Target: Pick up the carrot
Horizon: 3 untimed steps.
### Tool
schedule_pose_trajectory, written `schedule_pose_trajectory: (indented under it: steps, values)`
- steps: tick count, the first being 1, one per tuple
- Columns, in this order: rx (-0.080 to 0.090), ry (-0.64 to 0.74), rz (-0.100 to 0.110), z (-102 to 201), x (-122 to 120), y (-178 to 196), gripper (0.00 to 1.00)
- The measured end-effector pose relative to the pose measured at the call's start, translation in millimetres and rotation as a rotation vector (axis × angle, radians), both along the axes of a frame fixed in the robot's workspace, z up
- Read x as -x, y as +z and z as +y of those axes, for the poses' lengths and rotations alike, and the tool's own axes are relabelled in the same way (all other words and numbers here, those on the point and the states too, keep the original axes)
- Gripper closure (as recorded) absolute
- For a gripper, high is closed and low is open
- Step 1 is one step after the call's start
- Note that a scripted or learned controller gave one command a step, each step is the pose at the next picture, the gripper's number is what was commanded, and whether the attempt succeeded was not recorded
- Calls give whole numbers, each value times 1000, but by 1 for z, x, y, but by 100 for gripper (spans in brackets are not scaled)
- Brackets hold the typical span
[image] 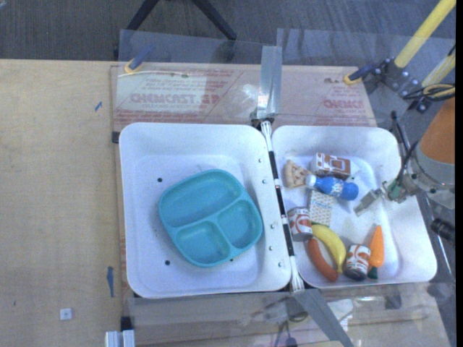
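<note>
Gripper (pixel 370 199), its state impossible to tell, hung near the right bin's (pixel 412 266) right wall above the small orange carrot (pixel 376 246), which lay green-tipped by the front-right corner.

Grey arm (pixel 427 183) with orange band, metal pincer (pixel 370 199)

carrot (pixel 376 246): small toy piece, orange tapered body with a green tip at its lower end; lies flat on the floor of the right bin (pixel 414 262), near the bin's front right corner; long axis runs roughly front to back, narrow end pointing toward the back edge.
</note>
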<state>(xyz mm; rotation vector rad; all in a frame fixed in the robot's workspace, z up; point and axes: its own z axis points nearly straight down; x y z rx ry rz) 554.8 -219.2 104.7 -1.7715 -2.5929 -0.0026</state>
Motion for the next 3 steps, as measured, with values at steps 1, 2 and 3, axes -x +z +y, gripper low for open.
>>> schedule_pose_trajectory:
  steps: [1,2,3]
  values:
    - [0,-3,-1,-2,-1,7,100]
    - [0,-5,-2,-3,-2,14,100]
    - [1,-8,-4,-4,-2,22,100]
